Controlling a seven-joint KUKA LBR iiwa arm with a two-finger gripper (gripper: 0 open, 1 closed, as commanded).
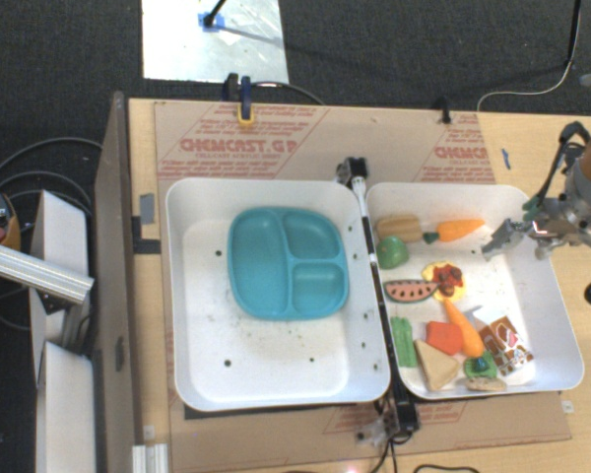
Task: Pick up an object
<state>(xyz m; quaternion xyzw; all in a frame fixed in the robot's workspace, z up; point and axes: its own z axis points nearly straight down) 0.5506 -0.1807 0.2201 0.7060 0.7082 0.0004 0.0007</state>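
The gripper (507,235) hangs over the right bin's (561,338) far corner; whether it is open I cannot tell, and nothing shows in it. The toy foods — carrot (460,230), watermelon slice (411,290) — lie crowded, so a descent risks nudging neighbours or striking the wall.

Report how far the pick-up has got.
Done: nothing looks picked yet; the toy foods, such as the carrot and watermelon slice, all lie in the right bin. In hand: the pincer sits over that bin's upper right edge, just right of the carrot, with nothing visible in it. Left: descend onto an item, grasp it and lift.
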